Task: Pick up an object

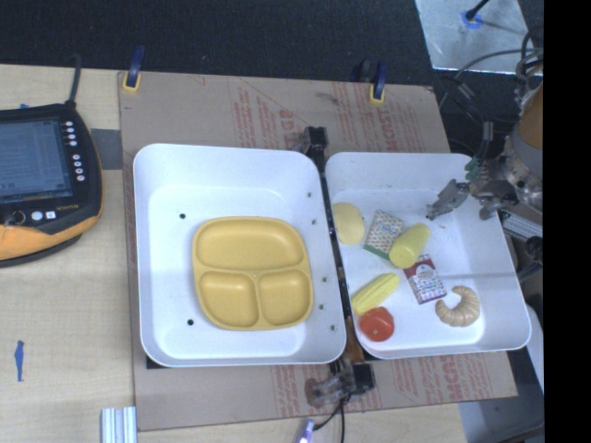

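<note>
**Supervisor:** Report the end effector state.

**Operator:** From my station, the end effector (466, 198) sits over the upper right part of the right bin (499, 340). I see two grey fingers (447, 198) spread apart at a moderate width. Nothing lies between them. I cannot tell whether the tips touch the bin floor.

**Supervisor:** Count the contents of that bin.

**Operator:** Seven items, all below and left of the end effector:
- one pale yellow round piece (348, 222), just beside the left wall
- one small patterned packet (383, 232), next to that piece
- one yellow-green lemon-shaped fruit (409, 245), touching the packet's right edge
- one red-and-white packet (425, 280), just below the fruit
- one ear of corn (375, 293), tilted
- one tomato (376, 324), just below the corn
- one croissant (459, 305), near the lower right corner

The fruit is the item nearest the end effector, yet apart from it.

**Supervisor:** And the left bin?

**Operator:** The left bin (162, 247) holds one yellow tray (251, 271) with three compartments. I count two bins on the worktop (65, 340), plus one handheld control pendant (42, 183) at the far left.
</note>
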You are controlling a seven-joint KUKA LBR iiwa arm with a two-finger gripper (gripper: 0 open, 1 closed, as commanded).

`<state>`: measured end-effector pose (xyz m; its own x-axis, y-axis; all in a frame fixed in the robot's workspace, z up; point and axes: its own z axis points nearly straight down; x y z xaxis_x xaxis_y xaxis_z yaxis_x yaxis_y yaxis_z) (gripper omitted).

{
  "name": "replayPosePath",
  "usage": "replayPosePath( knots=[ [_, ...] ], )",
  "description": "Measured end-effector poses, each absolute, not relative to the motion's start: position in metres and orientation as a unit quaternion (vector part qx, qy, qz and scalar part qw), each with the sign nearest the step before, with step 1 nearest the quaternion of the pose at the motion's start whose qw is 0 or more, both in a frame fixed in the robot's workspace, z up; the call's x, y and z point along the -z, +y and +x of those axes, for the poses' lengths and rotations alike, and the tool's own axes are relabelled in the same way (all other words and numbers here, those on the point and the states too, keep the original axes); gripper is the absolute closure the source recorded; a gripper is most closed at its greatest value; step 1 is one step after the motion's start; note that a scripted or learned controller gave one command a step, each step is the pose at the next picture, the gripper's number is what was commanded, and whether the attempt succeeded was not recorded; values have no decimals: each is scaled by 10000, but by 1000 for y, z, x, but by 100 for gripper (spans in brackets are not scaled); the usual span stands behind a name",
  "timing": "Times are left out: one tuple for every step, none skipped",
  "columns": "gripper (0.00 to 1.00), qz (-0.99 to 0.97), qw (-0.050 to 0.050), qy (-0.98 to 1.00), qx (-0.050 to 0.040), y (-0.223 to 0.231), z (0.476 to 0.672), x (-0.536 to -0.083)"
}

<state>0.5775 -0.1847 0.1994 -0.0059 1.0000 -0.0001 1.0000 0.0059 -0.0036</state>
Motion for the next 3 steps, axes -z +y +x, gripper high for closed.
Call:
replayPosePath(
  knots=[
    [0,-7041,-9,-7101,-9,-115,550,-102],
    [100,-7030,8,-7112,-28,-117,550,-113],
    [100,-7049,13,-7093,-6,-51,552,-192]
  ],
)
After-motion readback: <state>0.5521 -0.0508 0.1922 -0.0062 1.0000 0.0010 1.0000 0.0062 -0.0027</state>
